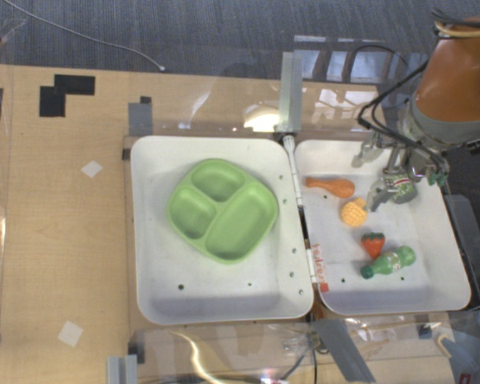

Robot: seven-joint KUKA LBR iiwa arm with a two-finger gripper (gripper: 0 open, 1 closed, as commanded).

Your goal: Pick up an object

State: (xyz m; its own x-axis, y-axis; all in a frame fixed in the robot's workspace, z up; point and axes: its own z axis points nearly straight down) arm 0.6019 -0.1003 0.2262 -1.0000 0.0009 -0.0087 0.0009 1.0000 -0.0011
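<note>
Camera view: the arm [456, 70] reaches in from the right over the right bin [432, 294]. The gripper [382, 197] hangs low at the bin's middle, fingers narrowly apart with nothing between them, tips just right of the corn [353, 212]. A drumstick [331, 186] lies far-left of the corn. A strawberry [373, 244] and a green bottle [389, 262] lie nearer. The left bin [156, 294] holds a green divided plate [222, 209].

Divided plate [222, 210] in left bin [152, 294], toys (four) [353, 212] in right bin [432, 294]
</note>
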